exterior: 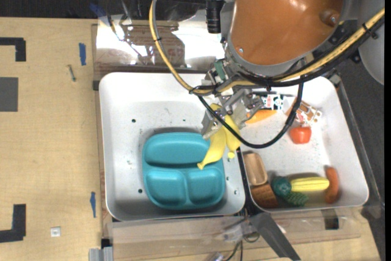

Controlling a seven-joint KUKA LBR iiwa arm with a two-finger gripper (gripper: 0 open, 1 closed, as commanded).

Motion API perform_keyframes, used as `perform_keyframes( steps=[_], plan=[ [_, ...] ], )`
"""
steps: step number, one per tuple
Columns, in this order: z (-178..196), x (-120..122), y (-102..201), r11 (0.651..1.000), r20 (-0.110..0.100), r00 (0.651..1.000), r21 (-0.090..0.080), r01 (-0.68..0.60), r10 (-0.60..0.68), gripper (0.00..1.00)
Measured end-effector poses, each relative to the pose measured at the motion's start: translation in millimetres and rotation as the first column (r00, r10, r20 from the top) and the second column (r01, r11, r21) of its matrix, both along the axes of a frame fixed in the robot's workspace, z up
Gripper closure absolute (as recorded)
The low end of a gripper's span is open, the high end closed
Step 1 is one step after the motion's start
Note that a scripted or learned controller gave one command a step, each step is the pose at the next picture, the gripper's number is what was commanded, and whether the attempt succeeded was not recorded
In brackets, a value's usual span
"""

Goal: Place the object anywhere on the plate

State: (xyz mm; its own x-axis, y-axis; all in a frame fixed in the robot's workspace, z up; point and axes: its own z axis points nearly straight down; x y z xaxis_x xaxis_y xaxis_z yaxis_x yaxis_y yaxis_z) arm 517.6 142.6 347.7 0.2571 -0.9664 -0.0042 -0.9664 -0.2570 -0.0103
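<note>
A teal plate with three compartments lies in the front part of the left bin. A yellow toy banana hangs tilted just over the plate's right rim, its lower tip above the plate's upper compartment. My gripper reaches down from under the big orange wrist band and is shut on the banana's upper end. Cables and the wrist hide part of the fingers.
The right bin holds several toy foods: a red tomato, an orange piece, a bread slice, a corn cob and an orange sausage. The wall between the bins runs just right of the banana.
</note>
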Motion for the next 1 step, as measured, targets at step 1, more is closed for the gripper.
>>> perform_keyframes(
  steps=[1],
  plan=[
    [-79.0, -40.4, 72.0, 1.0, -0.013, 1.0, -0.002, -0.01, 0.01, 1.0]
  ],
)
